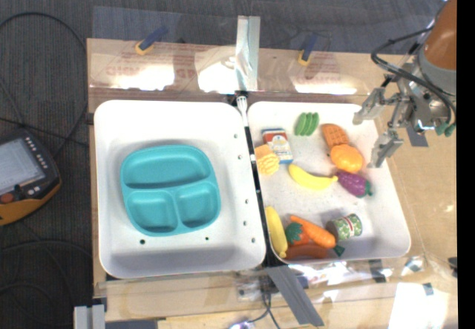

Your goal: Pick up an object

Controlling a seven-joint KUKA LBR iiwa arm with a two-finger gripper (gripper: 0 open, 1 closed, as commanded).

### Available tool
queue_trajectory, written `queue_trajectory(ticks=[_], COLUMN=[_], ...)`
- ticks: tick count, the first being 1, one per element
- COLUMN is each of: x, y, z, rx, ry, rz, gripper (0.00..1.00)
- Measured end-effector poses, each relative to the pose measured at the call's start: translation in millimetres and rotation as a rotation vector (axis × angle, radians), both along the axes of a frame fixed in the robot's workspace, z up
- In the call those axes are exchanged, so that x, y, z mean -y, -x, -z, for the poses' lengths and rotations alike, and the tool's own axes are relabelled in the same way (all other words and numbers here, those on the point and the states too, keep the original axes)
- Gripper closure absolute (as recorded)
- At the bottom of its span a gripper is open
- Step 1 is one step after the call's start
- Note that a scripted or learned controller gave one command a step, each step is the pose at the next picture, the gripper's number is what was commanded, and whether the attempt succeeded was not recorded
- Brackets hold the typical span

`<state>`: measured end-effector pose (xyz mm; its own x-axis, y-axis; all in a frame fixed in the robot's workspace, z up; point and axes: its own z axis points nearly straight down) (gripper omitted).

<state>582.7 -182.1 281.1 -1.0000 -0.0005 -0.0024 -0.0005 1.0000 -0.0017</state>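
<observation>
Teal tray point(171, 188) fills left bin point(111, 246); toy foods crowd right bin point(386, 238).

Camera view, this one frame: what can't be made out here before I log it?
- Arm: cut off by the right edge above its orange band.
- Gripper: two fingers spread apart over the right bin's rim, nothing between them; its height above the bin cannot be judged.
- Small box: label print too small to read.
- Brown item: mostly hidden under the carrot.
- Can: label too small to read.
</observation>
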Motion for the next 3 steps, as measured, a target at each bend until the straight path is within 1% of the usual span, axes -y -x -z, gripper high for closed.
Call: queue_trajectory(ticks=[1, 2, 3], x=[10, 22, 20], y=[-55, -66, -52], z=[125, 184, 181], rx=[-0.001, 0.021, 0.034], ry=[0.0, 0.0, 0.003], rz=[0.213, 0.293, 0.319], gripper=[0.0, 0.0, 0.0])
